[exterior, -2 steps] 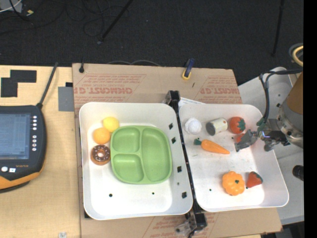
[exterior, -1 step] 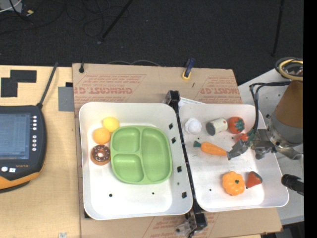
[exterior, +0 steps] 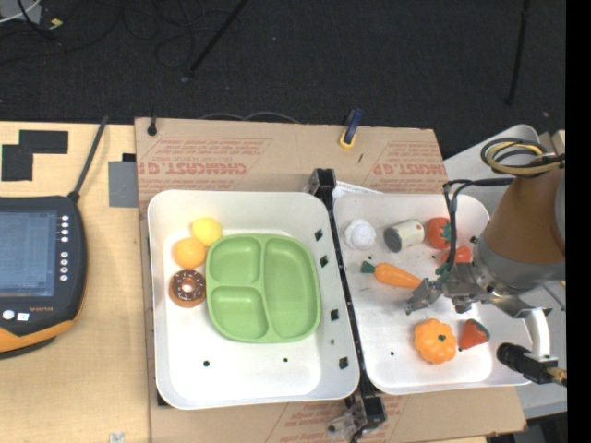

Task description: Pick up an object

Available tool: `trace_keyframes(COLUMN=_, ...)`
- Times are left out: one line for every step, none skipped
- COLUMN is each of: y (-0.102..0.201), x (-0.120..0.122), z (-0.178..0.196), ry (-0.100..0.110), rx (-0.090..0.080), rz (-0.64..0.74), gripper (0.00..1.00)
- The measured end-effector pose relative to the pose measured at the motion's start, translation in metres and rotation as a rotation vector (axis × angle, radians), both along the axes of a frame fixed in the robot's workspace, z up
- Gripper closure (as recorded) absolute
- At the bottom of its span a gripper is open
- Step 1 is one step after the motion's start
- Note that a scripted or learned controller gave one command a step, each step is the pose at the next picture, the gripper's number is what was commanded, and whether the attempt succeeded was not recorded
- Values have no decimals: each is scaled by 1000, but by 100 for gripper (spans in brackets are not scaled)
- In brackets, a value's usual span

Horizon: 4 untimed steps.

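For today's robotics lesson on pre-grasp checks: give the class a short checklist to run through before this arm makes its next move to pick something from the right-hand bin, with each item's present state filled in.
1. Pickable things lie in the right bin: ok. Carrot, pumpkin, white ball and grey cup are there.
2. Gripper is over the right bin: ok, it sits between carrot and pumpkin.
3. Fingers open or shut: cannot tell, they are dark and small.
4. Anything held between the fingers: cannot tell.
5. Target stands apart from its neighbours: ok for the carrot, which lies alone; not ok for the pumpkin, with a red piece close beside it.
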<state>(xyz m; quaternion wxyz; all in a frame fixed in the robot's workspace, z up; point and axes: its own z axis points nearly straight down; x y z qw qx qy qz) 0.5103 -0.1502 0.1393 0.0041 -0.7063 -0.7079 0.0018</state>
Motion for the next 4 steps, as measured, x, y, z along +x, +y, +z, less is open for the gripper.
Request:
trace_keyframes(y=2, x=0, z=-54, ry=-2, rx=0, rz=0, gripper=0)
trace_keyframes(y=0, x=0, z=-42, ry=-2, rx=0, rz=-7, gripper=100)
trace_keyframes(y=-13, x=0, z=12, ry=-9, rx=-4, rz=-11, gripper=100)
trace_keyframes(y=-14, x=2, z=53, ry=-8, rx=-3, rz=-2, gripper=100)
